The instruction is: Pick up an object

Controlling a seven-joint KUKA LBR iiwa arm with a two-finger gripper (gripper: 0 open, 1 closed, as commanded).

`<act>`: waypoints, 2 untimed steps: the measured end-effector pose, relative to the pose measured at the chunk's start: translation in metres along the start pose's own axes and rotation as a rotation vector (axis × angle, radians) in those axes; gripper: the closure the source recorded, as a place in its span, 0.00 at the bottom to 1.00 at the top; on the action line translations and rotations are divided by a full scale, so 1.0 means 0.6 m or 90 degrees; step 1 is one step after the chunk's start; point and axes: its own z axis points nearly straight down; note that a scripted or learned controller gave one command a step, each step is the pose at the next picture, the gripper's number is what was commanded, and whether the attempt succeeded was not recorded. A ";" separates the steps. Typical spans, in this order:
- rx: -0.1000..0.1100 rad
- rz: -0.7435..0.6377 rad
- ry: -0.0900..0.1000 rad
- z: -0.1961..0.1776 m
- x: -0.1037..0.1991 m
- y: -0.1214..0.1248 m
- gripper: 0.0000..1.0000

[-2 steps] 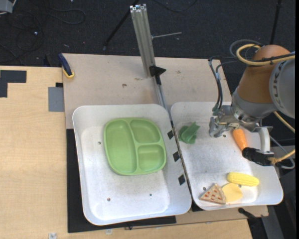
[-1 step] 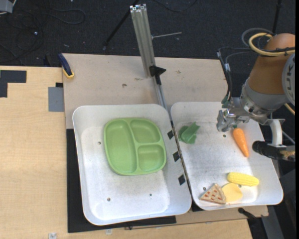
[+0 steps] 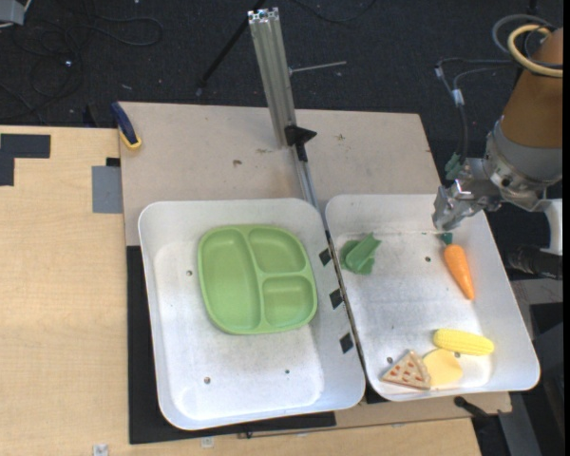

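Above, gripper (image 3: 448, 218) hanging over tapered orange carrot (image 3: 459, 270) in right bin (image 3: 513, 350); finger state unclear. Glossy green sectioned tray (image 3: 257, 279) lying in left bin (image 3: 171, 369).

A single fixed camera looks down at a slant from above the bench (image 3: 361, 141), taking in both white bins (image 3: 171, 369).

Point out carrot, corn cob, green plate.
carrot (image 3: 459, 270), camera view, mid body.
corn cob (image 3: 464, 342), camera view, middle of cob.
green plate (image 3: 226, 272), camera view, floor of large compartment.
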 end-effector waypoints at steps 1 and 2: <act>0.004 -0.003 0.002 0.028 0.095 0.009 1.00; 0.003 -0.003 0.002 0.022 0.190 0.015 1.00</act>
